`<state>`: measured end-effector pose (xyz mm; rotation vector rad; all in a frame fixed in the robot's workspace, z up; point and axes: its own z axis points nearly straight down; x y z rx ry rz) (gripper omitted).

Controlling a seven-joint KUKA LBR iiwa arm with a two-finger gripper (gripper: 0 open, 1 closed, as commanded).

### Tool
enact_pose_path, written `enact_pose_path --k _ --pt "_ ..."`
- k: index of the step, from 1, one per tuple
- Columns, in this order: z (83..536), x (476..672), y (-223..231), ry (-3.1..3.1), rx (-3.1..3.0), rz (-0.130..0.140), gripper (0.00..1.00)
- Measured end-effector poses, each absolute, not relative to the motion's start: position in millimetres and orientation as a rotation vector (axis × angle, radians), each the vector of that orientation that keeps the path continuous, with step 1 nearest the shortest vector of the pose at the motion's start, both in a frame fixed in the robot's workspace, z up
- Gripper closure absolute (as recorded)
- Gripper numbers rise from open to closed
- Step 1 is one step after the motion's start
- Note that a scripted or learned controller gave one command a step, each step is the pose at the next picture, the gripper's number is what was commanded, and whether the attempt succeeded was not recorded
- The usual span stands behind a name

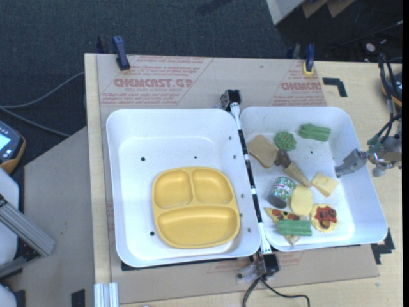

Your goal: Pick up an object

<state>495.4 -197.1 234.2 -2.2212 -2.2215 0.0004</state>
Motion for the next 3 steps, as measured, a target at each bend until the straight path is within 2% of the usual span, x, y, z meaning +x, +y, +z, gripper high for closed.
enact_pose_path --k 1,2,3 --pt "98 512.4 -168 -2.230 -2.226 -0.009 0.00" --pt "103 577.9 -113 -2.233 -2.215 -0.007 0.00" --pt "86 618.4 -93 -2.228 -2.221 -0.004 0.00"
